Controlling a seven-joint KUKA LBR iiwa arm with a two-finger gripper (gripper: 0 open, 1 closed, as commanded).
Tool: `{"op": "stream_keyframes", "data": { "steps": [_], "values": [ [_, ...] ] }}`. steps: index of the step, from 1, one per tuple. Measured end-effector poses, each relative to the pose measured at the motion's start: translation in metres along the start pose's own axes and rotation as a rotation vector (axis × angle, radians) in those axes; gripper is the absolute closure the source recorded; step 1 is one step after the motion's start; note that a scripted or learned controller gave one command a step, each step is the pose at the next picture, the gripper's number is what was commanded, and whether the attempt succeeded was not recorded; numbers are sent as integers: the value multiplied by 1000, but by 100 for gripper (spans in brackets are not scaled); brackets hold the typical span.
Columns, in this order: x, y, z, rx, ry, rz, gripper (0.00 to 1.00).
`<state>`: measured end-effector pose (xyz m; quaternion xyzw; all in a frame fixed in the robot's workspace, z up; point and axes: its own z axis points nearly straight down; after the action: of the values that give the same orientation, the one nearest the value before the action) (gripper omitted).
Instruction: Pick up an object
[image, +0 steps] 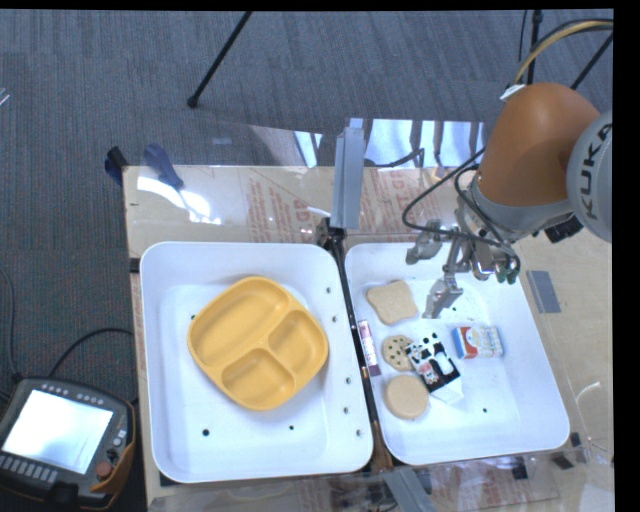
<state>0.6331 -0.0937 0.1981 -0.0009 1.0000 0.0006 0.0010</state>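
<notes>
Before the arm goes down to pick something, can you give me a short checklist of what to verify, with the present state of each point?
1. Gripper is above the right bin, where the objects lie: ok.
2. Nothing is between its fingers yet: ok, it looks free.
3. A target lies close by: ok, the toast slice is just to the gripper's left in the camera view.
4. Target stands apart from other objects: ok for the toast; not ok for the cookie, which touches the black-and-white carton.
5. Fingers spread wide enough for the toast: cannot tell.
6. Yellow tray in the left bin is out of the path: ok.
</notes>
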Motion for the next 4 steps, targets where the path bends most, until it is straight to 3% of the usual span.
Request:
{"op": "stream_keyframes", "data": {
  "steps": [1,2,4],
  "values": [
    [-13,4,107,1,-7,81,0],
    [-14,6,97,0,-9,76,100],
    [-17,9,75,-1,-20,68,100]
  ]
}}
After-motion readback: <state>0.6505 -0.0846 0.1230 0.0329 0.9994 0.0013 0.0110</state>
